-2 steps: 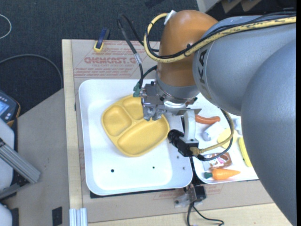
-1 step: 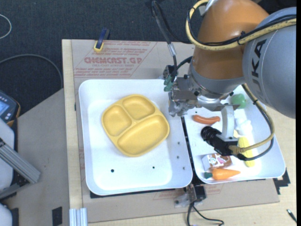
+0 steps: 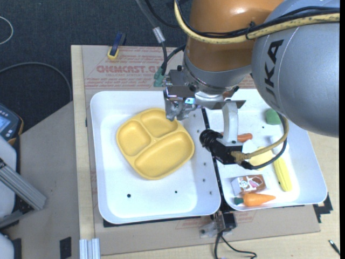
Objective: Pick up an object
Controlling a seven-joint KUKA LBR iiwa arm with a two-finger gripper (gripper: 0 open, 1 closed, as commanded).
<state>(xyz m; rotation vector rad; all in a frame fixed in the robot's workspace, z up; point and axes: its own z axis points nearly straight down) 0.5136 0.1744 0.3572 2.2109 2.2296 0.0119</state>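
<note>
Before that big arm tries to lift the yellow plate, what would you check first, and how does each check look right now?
1. Gripper over the yellow three-compartment plastic plate: ok, at its far rim.
2. Plate between the fingers: cannot tell.
3. Plate lying flat in the left white bin: ok.
4. Nothing else around the plate: ok.
5. Orange toy carrot and yellow toy corn cob out of the way: ok, in the right white bin.

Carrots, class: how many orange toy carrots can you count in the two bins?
2. One carrot lies at the near edge of the right bin, beside a small packet. A second carrot pokes out below the arm, mid-bin. The arm may hide others.
</note>
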